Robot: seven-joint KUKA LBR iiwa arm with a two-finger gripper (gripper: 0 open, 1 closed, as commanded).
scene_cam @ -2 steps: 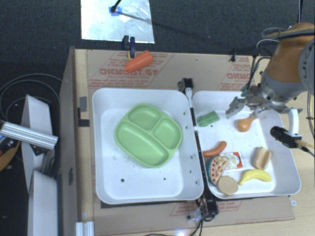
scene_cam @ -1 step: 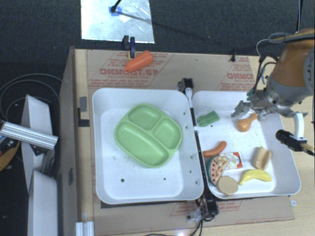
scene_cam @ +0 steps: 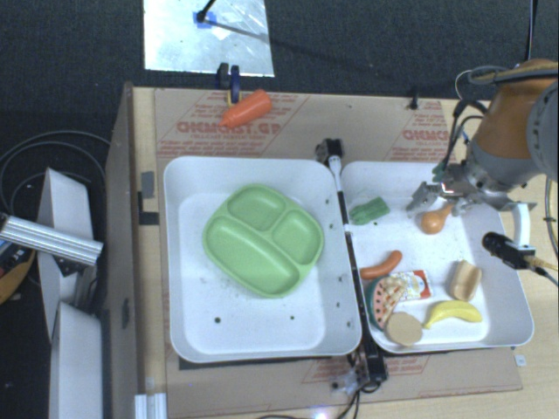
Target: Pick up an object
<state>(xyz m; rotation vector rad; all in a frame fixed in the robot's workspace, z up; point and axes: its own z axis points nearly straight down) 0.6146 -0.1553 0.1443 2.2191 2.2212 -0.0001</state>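
The gripper is low in the right bin, and the orange pear-shaped toy lies just below the fingers. I cannot tell if they are open or closed. In my judgement nothing is lifted yet; grasping and raising remain.

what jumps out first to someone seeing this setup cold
The big green divided plate sits alone in the left bin. The right bin holds small play foods: a banana, a red sausage, a pizza slice and a green block. The gripper hangs over that bin's far end, right at an orange pear-shaped piece, and an orange carrot lies on the cardboard behind the bins.
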